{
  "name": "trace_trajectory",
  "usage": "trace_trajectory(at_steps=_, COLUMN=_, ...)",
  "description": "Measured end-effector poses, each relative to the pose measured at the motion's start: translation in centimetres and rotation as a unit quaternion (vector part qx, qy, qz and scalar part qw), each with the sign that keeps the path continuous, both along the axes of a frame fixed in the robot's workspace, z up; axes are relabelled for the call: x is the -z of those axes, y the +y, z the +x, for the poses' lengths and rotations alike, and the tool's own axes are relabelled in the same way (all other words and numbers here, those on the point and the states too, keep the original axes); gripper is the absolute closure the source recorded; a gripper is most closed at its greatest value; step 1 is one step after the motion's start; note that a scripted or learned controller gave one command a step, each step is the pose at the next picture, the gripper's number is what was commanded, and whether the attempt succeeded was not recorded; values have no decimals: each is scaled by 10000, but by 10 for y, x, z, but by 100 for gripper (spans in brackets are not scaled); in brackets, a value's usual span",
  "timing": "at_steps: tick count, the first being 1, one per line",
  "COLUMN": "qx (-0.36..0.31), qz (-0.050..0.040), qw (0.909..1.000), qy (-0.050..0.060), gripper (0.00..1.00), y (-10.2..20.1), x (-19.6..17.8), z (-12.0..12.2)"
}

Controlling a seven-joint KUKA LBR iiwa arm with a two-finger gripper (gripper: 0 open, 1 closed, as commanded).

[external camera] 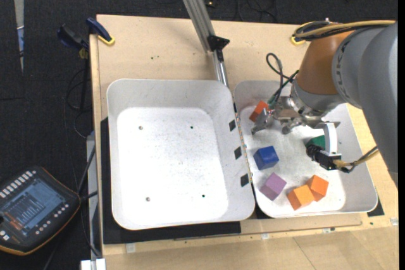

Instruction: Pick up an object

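Lying nearest the camera at the front of the right bin (361, 199) are two orange blocks: one (300, 197) beside a second (319, 186) that sits just behind and to its right, the pair touching or nearly so. A purple block (274, 186) rests just to their left, and a blue cube (266, 157) sits a little farther back, close to the bin's left wall. To the blue cube's right, a green piece (330, 136) shows beside a black part of the wrist assembly — too much of it is hidden to tell its shape. The left bin (120, 155), a shallow white tray speckled with dark flecks, lies alongside, its inner edge touching the right bin.

Farther back, the grey arm (367, 66) with its orange band (316, 63) reaches in from the right, and the gripper (269, 120) hangs low over the rear left part of the right bin. A red-orange block (258, 112) sits right at its fingers, but whether the fingers are spread or closed — or clamped on that block — cannot be told from this angle. Beyond the bins, a metal pole (196, 6) slants across the tan bench (164, 47), and a blue-and-yellow clamp (99, 30) grips the far left corner.
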State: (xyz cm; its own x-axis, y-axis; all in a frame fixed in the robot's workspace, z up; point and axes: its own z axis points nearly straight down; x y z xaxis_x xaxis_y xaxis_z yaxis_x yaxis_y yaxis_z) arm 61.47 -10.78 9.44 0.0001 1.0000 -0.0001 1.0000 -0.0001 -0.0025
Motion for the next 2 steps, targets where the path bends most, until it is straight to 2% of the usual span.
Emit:
trace_trajectory(at_steps=1, qx=6, qz=-1, qw=10000, qy=-19, gripper=100, y=0, x=-11, z=1)
trace_trajectory(at_steps=2, qx=-10, qz=-7, qw=10000, qy=-51, gripper=100, y=2, x=-75, z=2)
